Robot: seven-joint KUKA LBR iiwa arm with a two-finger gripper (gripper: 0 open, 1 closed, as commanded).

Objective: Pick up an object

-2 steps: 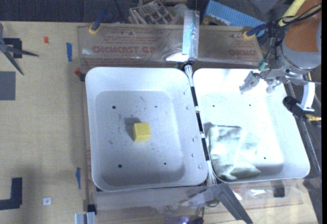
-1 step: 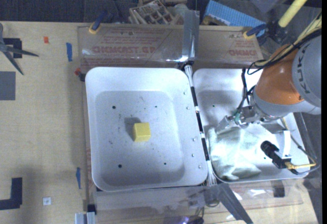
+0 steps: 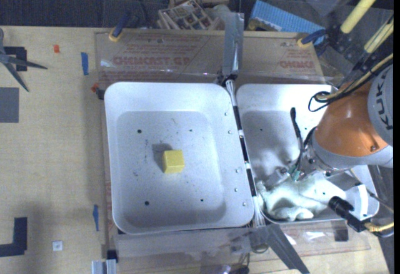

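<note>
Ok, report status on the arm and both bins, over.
Claw low in the right white bin, at a soft white lump. Small yellow cube loose in the left white bin, apart from the arm. Nothing blocking the cube.

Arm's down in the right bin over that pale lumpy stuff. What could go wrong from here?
1. The gripper sits low beside the white soft object, near the right bin front corner, so it may scrape the wall.
2. The pale object blends into the bin; the grasp may miss.
3. The yellow block lies in the left bin, apart from the arm.
</note>
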